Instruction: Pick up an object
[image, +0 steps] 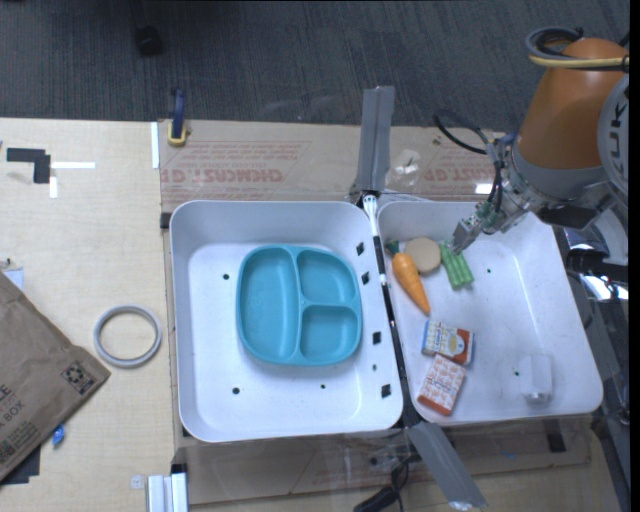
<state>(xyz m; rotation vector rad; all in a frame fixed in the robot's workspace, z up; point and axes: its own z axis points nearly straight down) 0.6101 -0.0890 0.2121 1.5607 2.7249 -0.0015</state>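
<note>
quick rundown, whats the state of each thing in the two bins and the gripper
teal divided plate: flat in left bin, nothing on it
carrot: lying, tip toward the camera
green piece: lying under gripper
two cartons: lying flat
clear cup: on its side

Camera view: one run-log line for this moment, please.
gripper: over right bin, above green item | carrot: lying in bin | nothing held

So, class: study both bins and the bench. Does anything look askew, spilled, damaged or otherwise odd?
Nothing looks spilled or broken. The carrot, green piece, round tan item and two small cartons lie scattered at mixed angles in the right bin. The blue divided tray sits slightly rotated in the left bin.
</note>
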